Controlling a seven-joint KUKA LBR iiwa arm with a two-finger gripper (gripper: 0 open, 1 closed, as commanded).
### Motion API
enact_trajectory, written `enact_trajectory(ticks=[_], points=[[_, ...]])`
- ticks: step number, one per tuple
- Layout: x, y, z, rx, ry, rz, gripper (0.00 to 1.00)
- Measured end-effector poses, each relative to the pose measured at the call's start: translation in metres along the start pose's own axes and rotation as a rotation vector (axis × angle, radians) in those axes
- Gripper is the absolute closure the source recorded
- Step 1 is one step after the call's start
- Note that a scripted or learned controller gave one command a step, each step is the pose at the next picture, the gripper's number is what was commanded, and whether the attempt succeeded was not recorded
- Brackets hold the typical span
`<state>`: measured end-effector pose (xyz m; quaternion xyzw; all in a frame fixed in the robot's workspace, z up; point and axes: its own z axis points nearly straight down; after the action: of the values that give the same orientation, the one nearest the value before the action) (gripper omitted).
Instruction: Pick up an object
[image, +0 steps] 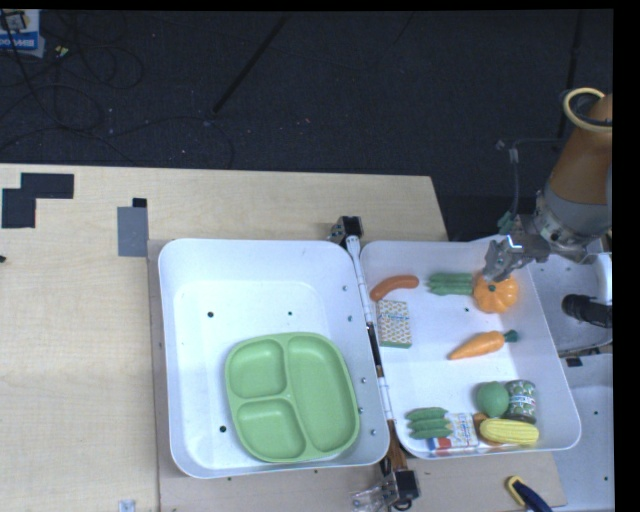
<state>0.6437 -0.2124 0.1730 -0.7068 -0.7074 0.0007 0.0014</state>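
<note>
Nearest the camera, at the front edge of the surface (80, 400), sit two white bins side by side. Going left to right: the left bin (190, 300) holds a green divided plate (291, 397) toward its front right corner, and nothing else. The right bin (430, 380) carries the loose things: an orange sausage (394, 286) near its back left corner, a small patterned packet (394, 324) just in front of that, a green pea pod (450, 284) along the back edge, an orange pepper (497, 294) beside it, a carrot (477, 346) toward the middle, and along the front edge another green pod (428, 421), a flat packet (460, 433), a green ball (491, 399), a small tin (520, 399) and a corn cob (509, 432). The arm comes in over the right bin's back right corner, and the hand (500, 262) is right on top of the pepper, apparently touching its stem end; whether it is spread or pressed together I cannot tell. I judge this to be the reaching step, with nothing lifted yet and the pepper the likely target. Next, the hand would need to settle squarely around the pepper, grip it, and rise straight up clear of the pea pod.
</note>
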Motion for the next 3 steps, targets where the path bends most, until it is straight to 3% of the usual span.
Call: enact_trajectory(ticks=[2,3], points=[[0.0,-0.013,0.027,-0.001,-0.001,0.0,1.0],[0.0,-0.045,0.035,0.0,0.0,0.0,1.0]])
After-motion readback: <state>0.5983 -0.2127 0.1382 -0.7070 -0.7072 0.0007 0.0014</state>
